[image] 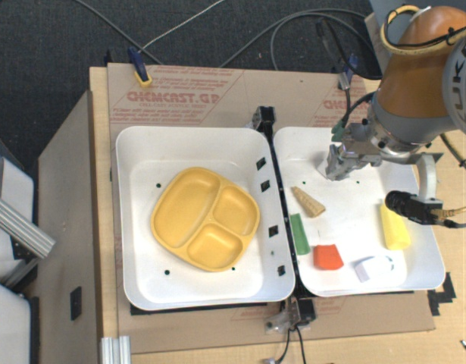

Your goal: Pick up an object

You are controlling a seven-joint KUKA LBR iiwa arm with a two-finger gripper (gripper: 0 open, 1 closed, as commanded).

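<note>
Grey gripper [340, 169] is placed low over the upper part of the right bin [354, 222], on bare floor. Nothing is seen held in it. Open or closed cannot be told, since the tip is viewed from above and masked by the wrist body.

No single target is named by the task, so every loose item counts as a candidate. All small ones are in the right bin:
- tan wedge [308, 202], near the gripper, below and to its left, lying flat and clear of its neighbours
- green stick [298, 233], laid along the wall next to the left bin [138, 203], possibly touching that wall
- orange block [328, 257], just beside the lower end of the stick
- yellow block [395, 227], toward the right wall
- white piece [373, 266], near the bottom rim

A yellow divided plate [206, 218] is set alone in the left bin. It is judged too wide and flat for an easy pinch.

The wedge is judged the likeliest pick because it is nearest and has free space on both sides. The stick is judged awkward because of the wall.

Hard to read: the white piece is nearly lost against the bin floor, so its shape is unclear. The arm [418, 74] is cut off at the right edge.
</note>
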